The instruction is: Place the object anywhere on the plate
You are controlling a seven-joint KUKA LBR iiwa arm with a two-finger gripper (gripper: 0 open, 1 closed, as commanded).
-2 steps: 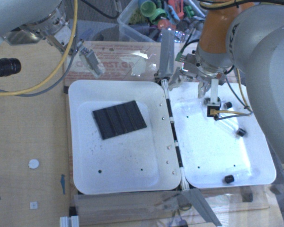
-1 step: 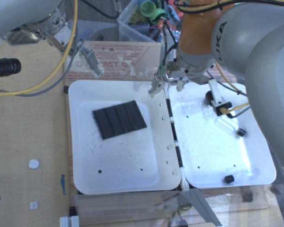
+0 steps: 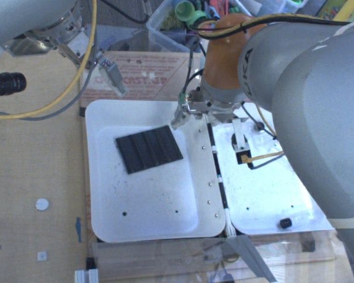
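Reaching pincer (image 3: 178, 118) beside plate (image 3: 148, 148)

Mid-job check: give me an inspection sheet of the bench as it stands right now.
Surface: two white bins side by side, left bin, right bin.
Job's things: dark ribbed slab flat in the left bin; no plate identified.
Clutter: small black piece in the right bin; dark specks in the left.
Grippers: gripper above the left bin's far right corner, jaws unclear.
Cables: yellow cable at left.
Surroundings: clear tub of toys behind.
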